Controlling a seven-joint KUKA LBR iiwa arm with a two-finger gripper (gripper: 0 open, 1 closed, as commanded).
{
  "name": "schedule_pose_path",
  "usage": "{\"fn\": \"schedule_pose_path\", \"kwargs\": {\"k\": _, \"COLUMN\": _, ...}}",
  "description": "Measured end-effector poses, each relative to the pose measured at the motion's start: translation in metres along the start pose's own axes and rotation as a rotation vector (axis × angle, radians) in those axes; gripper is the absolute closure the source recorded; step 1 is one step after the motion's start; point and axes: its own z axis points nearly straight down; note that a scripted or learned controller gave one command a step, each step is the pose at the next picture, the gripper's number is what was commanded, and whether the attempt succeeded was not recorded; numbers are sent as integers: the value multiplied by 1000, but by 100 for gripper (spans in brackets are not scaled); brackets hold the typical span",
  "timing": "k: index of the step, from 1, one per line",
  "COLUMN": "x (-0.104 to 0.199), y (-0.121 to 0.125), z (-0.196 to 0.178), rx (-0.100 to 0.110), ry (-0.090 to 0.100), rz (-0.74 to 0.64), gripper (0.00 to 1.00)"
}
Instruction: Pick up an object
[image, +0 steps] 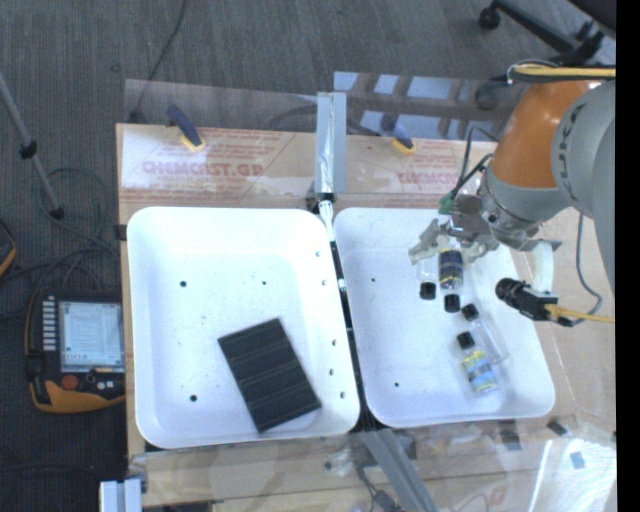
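Nearest me, in the left shallow white bin (160, 250), a flat black ribbed rectangular pad (268, 374) lies at a slant. In the right white bin (385, 400) a small clear plastic bottle with a dark cap (478, 362) rests near the front corner, its long axis running diagonally, just below the claw (449, 268). The grey arm with its orange band (540, 120) reaches in from the right, wrist bent down over small black pieces (450, 300). Whether the claw is released or clenched, I cannot tell.

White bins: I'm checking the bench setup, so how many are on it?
2. The left bin holds a dark ridged slab; the right bin has small items under the gripper. They sit side by side, rims meeting mid-bench.
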Motion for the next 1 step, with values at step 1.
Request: {"fn": "schedule_pose_path", "kwargs": {"k": 1, "x": 32, "y": 20, "z": -27, "rx": 1, "ry": -1, "rz": 52, "gripper": 100}}
